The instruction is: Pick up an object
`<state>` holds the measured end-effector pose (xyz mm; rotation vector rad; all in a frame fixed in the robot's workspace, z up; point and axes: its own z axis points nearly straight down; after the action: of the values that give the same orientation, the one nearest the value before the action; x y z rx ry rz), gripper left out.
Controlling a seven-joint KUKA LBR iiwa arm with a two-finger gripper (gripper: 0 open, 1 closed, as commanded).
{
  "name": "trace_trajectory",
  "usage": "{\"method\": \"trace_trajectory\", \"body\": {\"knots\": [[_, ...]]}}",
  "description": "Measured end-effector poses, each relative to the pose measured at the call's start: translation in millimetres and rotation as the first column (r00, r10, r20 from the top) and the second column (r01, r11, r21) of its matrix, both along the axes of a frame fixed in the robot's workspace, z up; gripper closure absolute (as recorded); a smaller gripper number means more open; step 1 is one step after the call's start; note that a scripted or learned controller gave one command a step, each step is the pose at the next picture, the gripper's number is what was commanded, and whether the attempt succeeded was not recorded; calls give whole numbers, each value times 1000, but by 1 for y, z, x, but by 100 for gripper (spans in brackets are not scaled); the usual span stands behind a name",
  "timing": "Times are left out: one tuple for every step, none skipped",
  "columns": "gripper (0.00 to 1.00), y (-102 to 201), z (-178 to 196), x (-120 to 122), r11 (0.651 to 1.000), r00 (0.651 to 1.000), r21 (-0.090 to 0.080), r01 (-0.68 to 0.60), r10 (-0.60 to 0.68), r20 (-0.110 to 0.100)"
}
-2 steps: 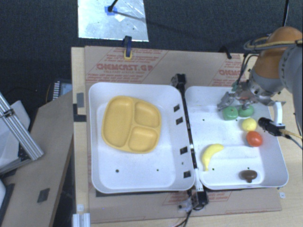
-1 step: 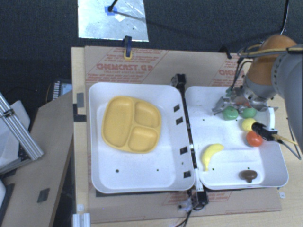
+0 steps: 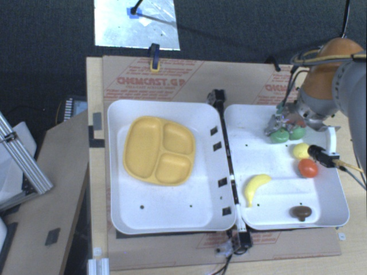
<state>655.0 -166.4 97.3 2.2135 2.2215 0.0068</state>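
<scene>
The green object lies at the twelve o'clock end of my right bin, and my end effector sits right on top of it; whether I have it clamped or am merely touching it, I cannot tell. I judge this the grasp step. Next I need a straight lift to prove the hold. At five o'clock from it lie a yellow ball and a red ball, farther off a banana and a brown piece. The yellow tray rests in the left bin.
</scene>
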Motion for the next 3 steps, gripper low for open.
{"method": "trace_trajectory", "body": {"knots": [[100, -2, 63, -4, 1000, 1000, -1, 4, -4, 1], [100, -2, 118, -2, 1000, 1000, -1, 0, 0, 1], [100, 51, 112, -25, 1000, 1000, 3, -5, 5, -7]]}}
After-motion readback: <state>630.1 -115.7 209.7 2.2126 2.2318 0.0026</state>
